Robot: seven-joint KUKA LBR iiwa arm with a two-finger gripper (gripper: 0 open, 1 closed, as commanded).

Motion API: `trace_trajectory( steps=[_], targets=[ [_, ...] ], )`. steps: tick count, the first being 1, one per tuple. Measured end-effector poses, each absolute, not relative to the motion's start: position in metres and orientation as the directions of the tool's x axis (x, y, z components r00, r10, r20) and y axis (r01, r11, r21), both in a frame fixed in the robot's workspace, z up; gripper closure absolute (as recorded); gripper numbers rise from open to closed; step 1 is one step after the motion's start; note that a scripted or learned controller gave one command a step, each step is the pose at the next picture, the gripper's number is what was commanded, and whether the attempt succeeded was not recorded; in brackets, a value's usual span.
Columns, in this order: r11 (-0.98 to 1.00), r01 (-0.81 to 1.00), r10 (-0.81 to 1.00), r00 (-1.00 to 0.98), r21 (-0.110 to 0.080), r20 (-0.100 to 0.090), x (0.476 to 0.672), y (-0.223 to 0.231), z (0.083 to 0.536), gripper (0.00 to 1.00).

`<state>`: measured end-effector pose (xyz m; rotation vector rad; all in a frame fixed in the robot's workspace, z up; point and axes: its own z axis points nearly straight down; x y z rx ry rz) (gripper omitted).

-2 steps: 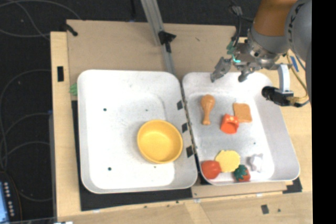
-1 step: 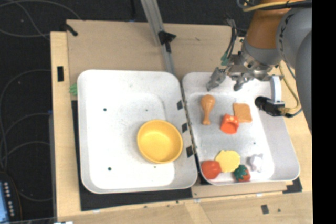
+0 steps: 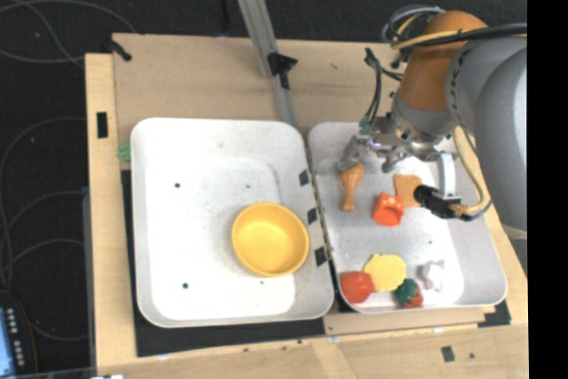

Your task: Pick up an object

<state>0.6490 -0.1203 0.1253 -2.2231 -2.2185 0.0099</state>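
Camera view, one slanted look down on the bench. Right bin [image 3: 470, 275]: small toy foods scattered across the floor. Nearest the gripper [image 3: 368, 153] lies a tan drumstick [image 3: 351, 185], long axis running roughly up and down the frame, fat end toward the tool, thin end pointing at the near wall. Gripper sits over the bin's far left part, just above or touching the drumstick's upper end; whether the pincer is spread or pressed together I cannot tell, the wrist and cabling mask it. Other entries in the same bin: an orange pepper-like piece [image 3: 387, 209] just right of the drumstick, a tan wedge [image 3: 407, 187] above it, a yellow lumpy piece [image 3: 385, 272], a red tomato-like piece [image 3: 357, 286], a small red-and-green piece [image 3: 408, 294], a pale grey scrap [image 3: 432, 274] near the front. Left bin [image 3: 169, 155]: one yellow bowl [image 3: 270, 239], well apart from the arm. Handling judgement, drumstick: likely hollow plastic, light, stiff, smooth and somewhat slippery, not fragile; it tapers, so best pinched across the narrow shank at mid-length, fingers square to its long axis, as the bulbous end would tend to squirt out.
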Motion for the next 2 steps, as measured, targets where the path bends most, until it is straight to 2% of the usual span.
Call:
trace_trajectory(
  steps=[1, 2],
  targets=[
    [-0.004, 1.0, 1.0, 0.004, -0.001, -0.005, 0.649, -0.123, 0.101, 0.0],
    [-0.006, 1.0, 1.0, 0.006, 0.003, -0.003, 0.65, -0.123, 0.113, 1.0]
  ],
)
